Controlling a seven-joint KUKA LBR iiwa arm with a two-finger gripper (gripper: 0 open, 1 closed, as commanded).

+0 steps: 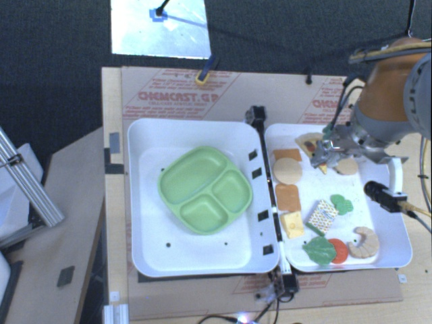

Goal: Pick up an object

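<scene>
The right bin (398,245) holds several toy foods: a tan round cracker (288,171), an orange square (288,197), a yellow cheese cube (293,224), a patterned waffle block (322,215), green broccoli (341,204), a green leaf (318,250), a red tomato slice (338,251) and a croissant (365,242). My gripper (324,155) hangs low over the bin's far side, beside a pale round piece (347,167) and a tan piece (308,142). Its fingertips are too small and dark to read.
The left bin (145,201) holds a light green divided plate (204,190). A black divider with clips (266,181) runs between the bins. The grey and orange arm (395,93) covers the right bin's far right corner. A cable with a black plug (383,196) hangs over that bin.
</scene>
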